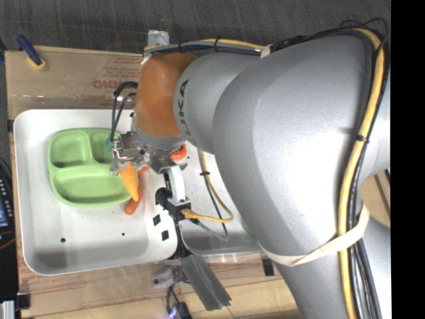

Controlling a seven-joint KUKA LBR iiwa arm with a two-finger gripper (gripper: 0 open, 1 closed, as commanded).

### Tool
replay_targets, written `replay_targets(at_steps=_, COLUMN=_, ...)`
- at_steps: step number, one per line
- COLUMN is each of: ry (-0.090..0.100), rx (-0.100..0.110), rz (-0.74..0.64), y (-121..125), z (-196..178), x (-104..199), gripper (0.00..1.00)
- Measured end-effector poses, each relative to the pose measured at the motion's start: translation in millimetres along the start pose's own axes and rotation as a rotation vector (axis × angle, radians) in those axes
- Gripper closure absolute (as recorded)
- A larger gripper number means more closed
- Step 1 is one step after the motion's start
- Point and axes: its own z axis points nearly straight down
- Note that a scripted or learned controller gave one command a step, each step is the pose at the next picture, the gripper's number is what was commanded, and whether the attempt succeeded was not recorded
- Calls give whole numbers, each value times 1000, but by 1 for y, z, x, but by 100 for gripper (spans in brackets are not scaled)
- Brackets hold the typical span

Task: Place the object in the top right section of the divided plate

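Camera view: green divided plate (83, 168) in the left white bin (40, 244), with an orange carrot-like object (131, 186) at the plate's right edge, tip trailing onto the bin floor. Gripper (126, 157) right above that object, beneath the orange-banded grey arm (265, 145). Finger state impossible to tell, hidden by the wrist.

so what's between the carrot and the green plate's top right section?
Nothing in the camera view: the carrot overlaps the divided plate at its right rim, just below the top right section, under the gripper.
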Motion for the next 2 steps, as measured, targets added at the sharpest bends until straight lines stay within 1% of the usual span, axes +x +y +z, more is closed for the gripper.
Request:
replay_targets(at_steps=1, ry=2, rx=-11, rz=200, y=45, z=-125, x=23, gripper=100)
replay_targets(at_steps=2, ry=1, rx=-1, rz=457, y=59, z=10, x=1, gripper=100)
